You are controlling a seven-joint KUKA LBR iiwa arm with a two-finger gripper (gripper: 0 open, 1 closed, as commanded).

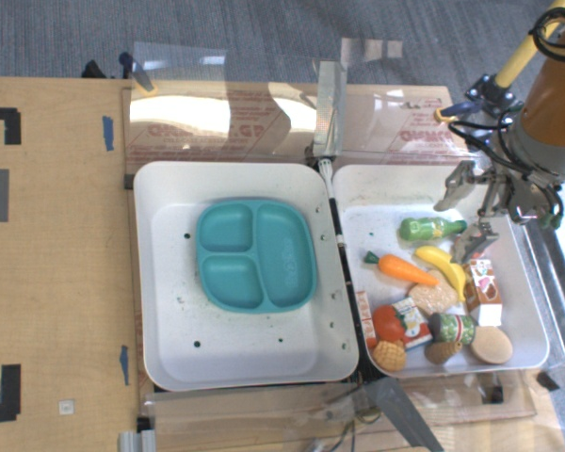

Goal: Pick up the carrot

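- Carrot: one, orange with a green tip, lying slantwise on the floor of the right bin, near the middle, free of any grip.
- Just right of it, one yellow banana, touching or nearly touching.
- Above both, one green bottle, lying on its side.
- Below, packed close together: one tan bread piece, one red can, one green can, one waffle-patterned cookie, one pale egg, one small red-and-white carton.
- Gripper: one, two fingers spread apart, nothing between them, hovering over the bin's upper right part, up and to the right of the carrot, beside the bottle.
- Left bin: one, bearing one teal divided plate with three compartments.
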